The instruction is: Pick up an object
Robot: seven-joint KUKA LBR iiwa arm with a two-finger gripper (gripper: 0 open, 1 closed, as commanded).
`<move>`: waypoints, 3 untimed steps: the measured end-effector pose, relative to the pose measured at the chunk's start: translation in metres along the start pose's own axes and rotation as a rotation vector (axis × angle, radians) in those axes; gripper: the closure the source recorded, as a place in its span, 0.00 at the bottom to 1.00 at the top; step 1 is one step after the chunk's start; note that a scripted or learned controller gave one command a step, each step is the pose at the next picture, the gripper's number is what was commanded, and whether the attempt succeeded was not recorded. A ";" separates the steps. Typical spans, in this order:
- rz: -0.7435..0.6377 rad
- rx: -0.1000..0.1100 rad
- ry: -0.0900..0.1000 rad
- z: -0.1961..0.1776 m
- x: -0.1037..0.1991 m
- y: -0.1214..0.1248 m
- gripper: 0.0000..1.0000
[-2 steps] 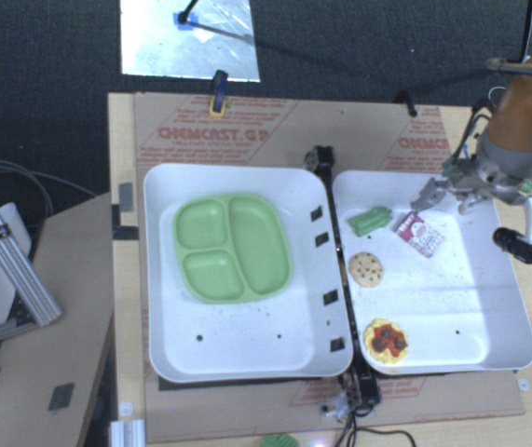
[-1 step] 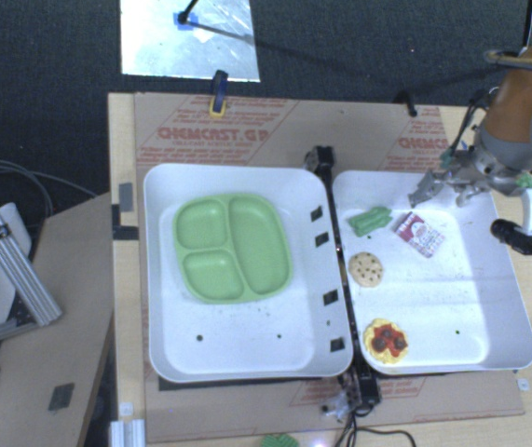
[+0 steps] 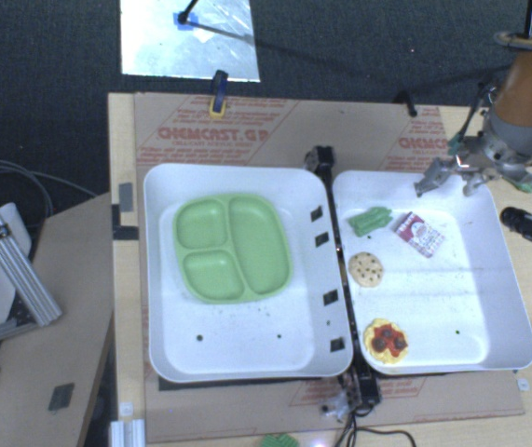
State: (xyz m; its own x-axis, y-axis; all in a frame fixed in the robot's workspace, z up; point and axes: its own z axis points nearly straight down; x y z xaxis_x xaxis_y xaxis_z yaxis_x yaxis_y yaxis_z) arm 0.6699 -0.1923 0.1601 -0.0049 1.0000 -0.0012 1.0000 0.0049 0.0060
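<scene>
1. Two white bins are seen side by side: left bin (image 3: pixel 168 343), right bin (image 3: pixel 498 287).
2. A green divided tray (image 3: pixel 232 248) is set in the left bin, toward 11 o'clock of its floor.
3. The gripper (image 3: pixel 452 181) is poised over the right bin's 12 o'clock rim; two fingers are spread apart, nothing between them.
4. In the right bin are noted: a red-and-white packet (image 3: pixel 419 234) at centre, a green item (image 3: pixel 370 220) at its 9 o'clock, a cookie (image 3: pixel 366 269) at 8 o'clock, a small pizza (image 3: pixel 387 340) at 7 o'clock.
</scene>
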 end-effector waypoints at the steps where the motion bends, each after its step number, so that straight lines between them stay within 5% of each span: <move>1: 0.004 0.005 0.001 -0.005 0.012 -0.028 0.00; 2: 0.004 0.005 0.006 0.076 -0.014 0.000 0.00; 3: 0.005 0.007 0.001 0.075 -0.014 -0.044 0.00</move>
State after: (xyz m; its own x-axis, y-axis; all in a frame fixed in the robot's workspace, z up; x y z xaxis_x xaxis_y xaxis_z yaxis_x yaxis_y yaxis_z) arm 0.6262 -0.2066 0.0847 -0.0001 1.0000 -0.0003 1.0000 0.0001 -0.0010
